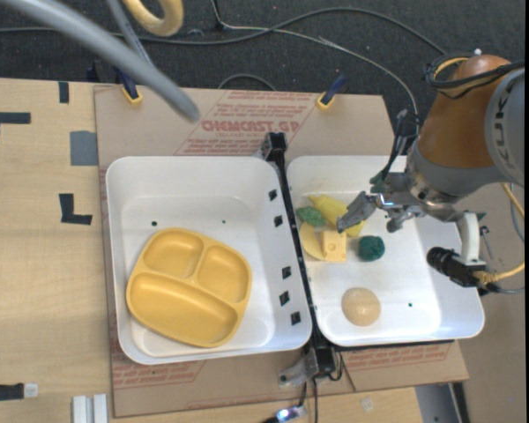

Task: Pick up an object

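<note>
Fingers of the gripper point(368, 211) stand spread, one dark finger slanting down-left toward the yellow pieces point(328, 229), its tip just above or touching them; which, I cannot tell. Nothing sits between the fingers. The arm point(463, 139) comes in from the right, its orange band over the right bin point(423, 311), wrist low and tilted toward the divider. Just beside the fingertip lie a green bit point(310, 215), the yellow pieces and a dark green ball point(370, 248). A beige round object point(361, 307) rests nearer the front. The left bin point(159, 179) bears a yellow divided plate point(189, 285).
</note>
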`<state>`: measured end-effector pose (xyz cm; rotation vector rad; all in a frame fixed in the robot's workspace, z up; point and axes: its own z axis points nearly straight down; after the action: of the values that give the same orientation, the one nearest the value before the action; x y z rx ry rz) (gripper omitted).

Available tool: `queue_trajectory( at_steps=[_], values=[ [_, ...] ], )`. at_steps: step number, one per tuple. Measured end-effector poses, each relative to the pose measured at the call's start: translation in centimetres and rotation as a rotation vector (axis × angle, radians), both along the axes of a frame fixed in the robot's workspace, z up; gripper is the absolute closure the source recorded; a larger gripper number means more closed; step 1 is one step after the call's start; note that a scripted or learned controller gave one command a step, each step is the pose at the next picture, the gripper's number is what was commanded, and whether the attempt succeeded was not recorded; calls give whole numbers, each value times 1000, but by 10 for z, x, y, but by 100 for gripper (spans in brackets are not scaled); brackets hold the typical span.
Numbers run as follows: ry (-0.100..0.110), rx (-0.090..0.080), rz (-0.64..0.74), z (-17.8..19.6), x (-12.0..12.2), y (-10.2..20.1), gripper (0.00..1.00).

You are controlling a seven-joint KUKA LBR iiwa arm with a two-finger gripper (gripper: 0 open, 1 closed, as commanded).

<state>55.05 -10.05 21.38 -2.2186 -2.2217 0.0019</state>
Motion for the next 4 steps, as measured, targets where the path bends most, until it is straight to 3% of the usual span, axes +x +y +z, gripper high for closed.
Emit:
queue_trajectory(
  at_steps=[2, 3, 4],
  values=[
    [3, -1, -1, -128, 2, 1, 0],
    [-2, -1, -1, -128, 3, 1, 0],
    [-4, -1, 0, -117, 4, 2, 100]
  ],
)
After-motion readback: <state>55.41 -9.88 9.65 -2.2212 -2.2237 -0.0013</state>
